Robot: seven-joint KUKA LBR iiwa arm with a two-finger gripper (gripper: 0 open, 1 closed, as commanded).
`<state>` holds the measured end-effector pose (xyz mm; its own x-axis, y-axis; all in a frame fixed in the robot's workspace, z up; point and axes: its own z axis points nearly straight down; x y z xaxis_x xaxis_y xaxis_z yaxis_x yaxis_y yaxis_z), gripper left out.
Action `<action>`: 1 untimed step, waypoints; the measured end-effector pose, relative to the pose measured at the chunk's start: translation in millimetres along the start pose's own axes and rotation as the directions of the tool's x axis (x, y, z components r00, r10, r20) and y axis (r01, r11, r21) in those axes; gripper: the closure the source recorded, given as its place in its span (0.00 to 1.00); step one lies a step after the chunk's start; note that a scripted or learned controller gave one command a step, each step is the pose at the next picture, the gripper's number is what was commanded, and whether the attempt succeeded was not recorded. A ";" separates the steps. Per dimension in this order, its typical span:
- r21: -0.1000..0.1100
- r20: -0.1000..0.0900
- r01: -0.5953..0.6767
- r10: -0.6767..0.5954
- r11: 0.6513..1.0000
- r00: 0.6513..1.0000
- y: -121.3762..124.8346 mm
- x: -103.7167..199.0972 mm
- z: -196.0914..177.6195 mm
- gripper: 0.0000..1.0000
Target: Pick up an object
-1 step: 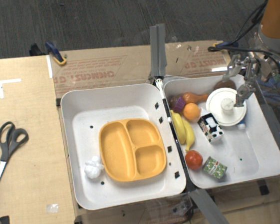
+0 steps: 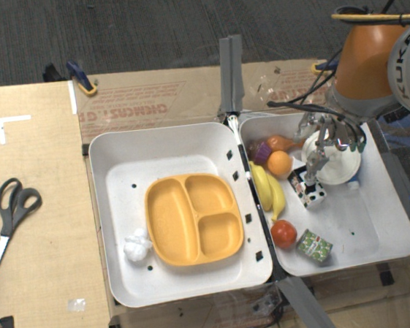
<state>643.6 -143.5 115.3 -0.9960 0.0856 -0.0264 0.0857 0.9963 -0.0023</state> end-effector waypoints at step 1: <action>0.004 0.000 -0.103 0.103 0.995 0.995 33.2 5.2 6.8 0.00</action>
<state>641.5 -110.1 108.3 -0.9819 0.1876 -0.0269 0.1878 0.9822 -0.0036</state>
